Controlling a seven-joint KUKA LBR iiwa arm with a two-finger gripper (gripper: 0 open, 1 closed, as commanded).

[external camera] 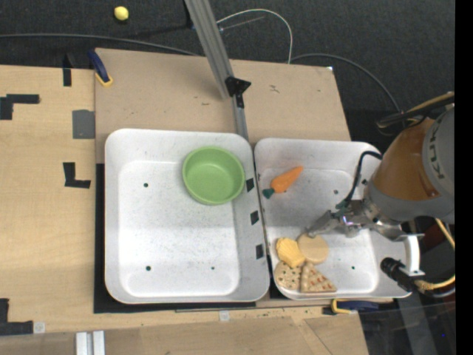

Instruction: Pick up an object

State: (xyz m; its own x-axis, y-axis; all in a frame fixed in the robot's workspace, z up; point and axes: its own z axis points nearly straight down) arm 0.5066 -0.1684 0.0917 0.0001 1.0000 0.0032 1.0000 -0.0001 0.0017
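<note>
My gripper [316, 228] reaches in from the right over the right bin [325, 154], its dark fingers pointing left and low, just above a pale round cookie [315, 249]. Nothing shows between the fingers. Beside the cookie lie a yellow pastry [290, 253], a round waffle cracker [287, 276] and a wedge-shaped waffle slice [315, 279], clustered at the bin's front. An orange toy carrot [284, 180] lies alone toward the bin's back left. A green bowl [213, 174] sits in the left bin [148, 235] near its back right.
A grey metal post [214, 43] slants down to the divide between the bins. Cables [273, 21] trail over the bench behind. The arm's orange band [410, 165] hangs over the right bin's right edge.
</note>
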